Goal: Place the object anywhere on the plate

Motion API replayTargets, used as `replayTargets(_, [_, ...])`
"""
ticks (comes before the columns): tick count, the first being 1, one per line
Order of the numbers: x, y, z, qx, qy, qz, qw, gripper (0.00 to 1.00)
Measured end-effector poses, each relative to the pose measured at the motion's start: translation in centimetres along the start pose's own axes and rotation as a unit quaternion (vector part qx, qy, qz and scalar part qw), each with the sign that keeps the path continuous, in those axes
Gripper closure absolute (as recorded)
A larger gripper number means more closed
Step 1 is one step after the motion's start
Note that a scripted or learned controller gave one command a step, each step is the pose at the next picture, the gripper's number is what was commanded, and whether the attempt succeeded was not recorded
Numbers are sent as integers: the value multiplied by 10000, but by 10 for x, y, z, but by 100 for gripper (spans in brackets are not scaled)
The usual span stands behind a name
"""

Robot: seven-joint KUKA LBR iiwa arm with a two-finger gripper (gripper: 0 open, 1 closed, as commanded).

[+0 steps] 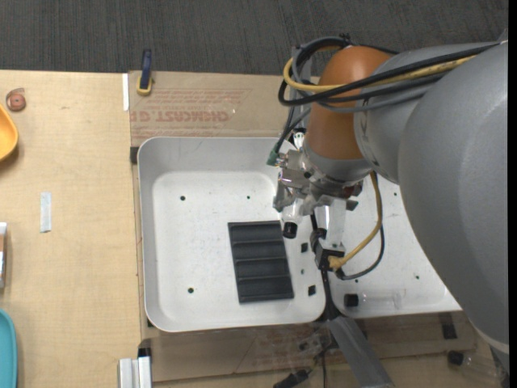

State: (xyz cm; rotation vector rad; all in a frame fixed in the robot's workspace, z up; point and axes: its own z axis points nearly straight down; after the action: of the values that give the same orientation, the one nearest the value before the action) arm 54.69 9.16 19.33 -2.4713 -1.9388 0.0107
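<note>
- The arm (436, 136) comes in from the right and fills that side. Its grey body is bent down over the bins, and the orange band (347, 107) sits just above the wrist.
- Yellow and black cables (323, 75) loop over the band, and a yellow one hangs below the wrist.
- The gripper (289, 221) points down over the right part of the left bin (147, 217). It is just beside the slab's upper right corner. Whether it is apart or together cannot be told from this angle, nor whether it touches the slab.
- One black ribbed slab (260, 261) lies flat on the left bin's floor, right of centre and towards the near rim. It shows three raised bands across it.
- Two white bins stand side by side. The right bin (408, 285) is largely hidden under the arm.
- Four small dark dots (182, 198) mark the left bin's floor, one near each corner.
- On the bench (73, 176) to the left lie an orange thing (5, 140) cut by the edge, a small red disc (15, 99), a pale strip (46, 212) and a teal thing (5, 350) at the bottom corner.
- One blue clamp (146, 65) stands at the bench's far edge.
- A cardboard sheet (194, 107) with reversed red print lies under the bins.
- Dark grey carpet (161, 14) runs behind the bench.
</note>
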Motion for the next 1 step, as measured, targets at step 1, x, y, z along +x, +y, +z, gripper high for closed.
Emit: replayTargets(1, [45, -28, -28, -4, 0, 420, 9991, 100])
